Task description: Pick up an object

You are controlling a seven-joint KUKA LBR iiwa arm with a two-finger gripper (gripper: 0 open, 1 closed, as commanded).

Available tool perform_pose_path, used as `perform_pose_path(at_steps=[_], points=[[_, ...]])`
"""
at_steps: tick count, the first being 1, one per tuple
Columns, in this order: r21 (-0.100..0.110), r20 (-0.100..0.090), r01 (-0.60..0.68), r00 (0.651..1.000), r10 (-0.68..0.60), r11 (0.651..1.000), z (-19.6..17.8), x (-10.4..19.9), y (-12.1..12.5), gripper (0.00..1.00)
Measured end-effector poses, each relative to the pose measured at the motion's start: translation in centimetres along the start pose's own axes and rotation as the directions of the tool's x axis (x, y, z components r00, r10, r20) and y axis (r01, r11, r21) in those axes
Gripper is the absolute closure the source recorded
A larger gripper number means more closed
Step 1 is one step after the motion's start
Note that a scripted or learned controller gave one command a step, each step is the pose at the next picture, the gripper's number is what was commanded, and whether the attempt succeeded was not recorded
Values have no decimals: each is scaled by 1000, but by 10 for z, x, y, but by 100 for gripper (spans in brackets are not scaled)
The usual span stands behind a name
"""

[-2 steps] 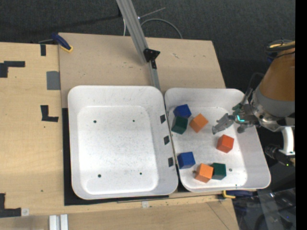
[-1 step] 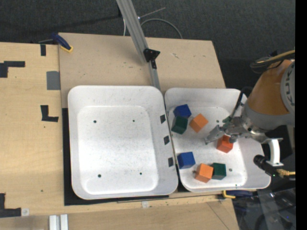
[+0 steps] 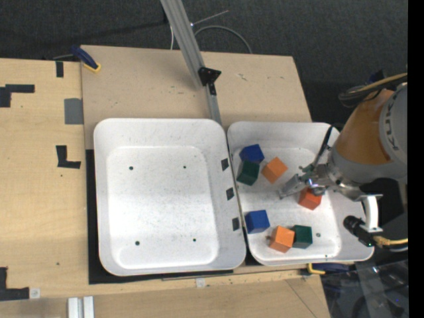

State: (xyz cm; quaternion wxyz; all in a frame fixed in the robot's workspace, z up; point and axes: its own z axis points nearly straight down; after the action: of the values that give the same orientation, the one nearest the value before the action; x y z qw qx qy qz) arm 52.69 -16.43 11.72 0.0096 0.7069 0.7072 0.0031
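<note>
Blocks lie scattered in the right bin (image 3: 281, 128), six of them. At its far left a blue block (image 3: 252, 153) sits touching a dark green block (image 3: 248, 172) just nearer, and an orange block (image 3: 274, 169) rests just right of that pair. Toward the near edge, a second blue block (image 3: 257, 220) lies by the bin's left wall, and further right a second orange block (image 3: 282, 238) sits touching a second dark green block (image 3: 302, 236).

A red block (image 3: 309, 198) lies in the middle right of the bin, tilted on the white floor. The hand (image 3: 299, 186) is down over it, reaching in from the right, with its grey metal fingers (image 3: 289, 189) angled to the left just beside and above the red block. Whether the fingers are apart or closed cannot be made out from this slant, nor whether the red block is between them.

Behind the hand rises the grey arm (image 3: 397, 128) with its orange band (image 3: 361, 134), and a black cable runs down along the wrist.

The left bin (image 3: 103, 177) sits touching the right bin, showing its speckled white floor with a few small dark dots. Both bins rest on the tan bench (image 3: 139, 78), which carries black tape marks at the left and a grey patch. A slanted metal rail (image 3: 189, 35) crosses the far side of the bench.
</note>
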Motion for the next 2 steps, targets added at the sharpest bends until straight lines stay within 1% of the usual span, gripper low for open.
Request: perform_pose_path(at_steps=[1, 2], points=[[-2, 0, 0, 1000, 0, 1000, -9, 0, 1, 100], [13, -7, 1, 1000, -1, 1000, -72, -2, 5, 100]])
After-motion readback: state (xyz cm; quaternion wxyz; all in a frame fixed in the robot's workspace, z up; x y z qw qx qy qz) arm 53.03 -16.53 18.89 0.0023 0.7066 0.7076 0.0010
